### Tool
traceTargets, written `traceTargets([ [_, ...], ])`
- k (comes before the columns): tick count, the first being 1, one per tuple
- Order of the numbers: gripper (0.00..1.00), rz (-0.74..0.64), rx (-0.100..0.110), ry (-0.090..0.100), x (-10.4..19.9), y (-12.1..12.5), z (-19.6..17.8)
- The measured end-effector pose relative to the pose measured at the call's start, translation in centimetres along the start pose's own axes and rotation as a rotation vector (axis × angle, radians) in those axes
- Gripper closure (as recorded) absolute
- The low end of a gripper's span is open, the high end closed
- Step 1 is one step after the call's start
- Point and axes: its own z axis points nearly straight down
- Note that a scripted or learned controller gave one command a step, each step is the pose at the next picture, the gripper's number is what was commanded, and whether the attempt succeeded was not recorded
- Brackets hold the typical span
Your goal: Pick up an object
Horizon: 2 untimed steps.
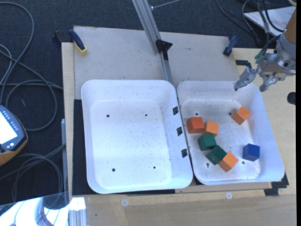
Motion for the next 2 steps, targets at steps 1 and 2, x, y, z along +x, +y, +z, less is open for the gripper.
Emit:
traceTargets([
  [1, 0.00, 0.001, -0.006, -0.003, -2.7, 5.7, 0.0],
  [2, 0.00, -0.002, 0.007, 0.004, 1.6, 6.4, 8.5],
])
